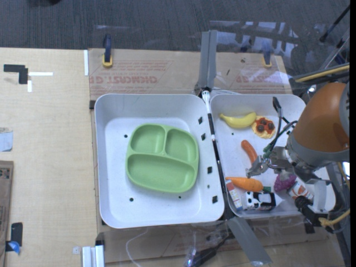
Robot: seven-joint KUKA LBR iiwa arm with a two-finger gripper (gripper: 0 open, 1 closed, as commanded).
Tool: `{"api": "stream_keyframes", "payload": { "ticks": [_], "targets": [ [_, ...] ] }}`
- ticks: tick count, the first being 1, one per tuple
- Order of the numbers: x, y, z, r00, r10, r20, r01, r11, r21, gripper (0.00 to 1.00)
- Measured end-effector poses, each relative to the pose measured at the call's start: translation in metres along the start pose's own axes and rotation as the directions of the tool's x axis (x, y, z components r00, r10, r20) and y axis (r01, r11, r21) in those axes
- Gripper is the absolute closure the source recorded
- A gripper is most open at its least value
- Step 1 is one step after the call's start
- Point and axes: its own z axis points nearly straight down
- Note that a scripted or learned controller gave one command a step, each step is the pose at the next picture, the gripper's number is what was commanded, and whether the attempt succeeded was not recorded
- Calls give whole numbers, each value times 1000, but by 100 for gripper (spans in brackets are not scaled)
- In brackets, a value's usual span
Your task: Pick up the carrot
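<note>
Carrot (246, 183): lies flat near the front edge of the right bin (289, 102), tip toward the left wall.
Neighbours: a black-and-white item (259, 201) just in front; a sausage (249, 150) behind it.
Gripper (257, 168): you see it just above the carrot's thick end, spread, pinching nothing.
Handling: judge it light, stiff, smooth, prone to roll.
Hold point: you grip across the thick middle.

Wooden bench (44, 149) bears two white bins (105, 166), perhaps on cardboard (144, 71)
</note>
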Motion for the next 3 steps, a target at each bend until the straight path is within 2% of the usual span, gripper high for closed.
{"api": "stream_keyframes", "payload": {
  "ticks": [1, 2, 3],
  "targets": [
    [5, 0, 51, 930, -369, 0, 369, 930, -1, 0],
    [4, 0, 45, 931, -364, -3, 364, 931, 3, 100],
    [67, -7, -49, 925, -380, 3, 380, 925, -1, 100]
  ]
}}
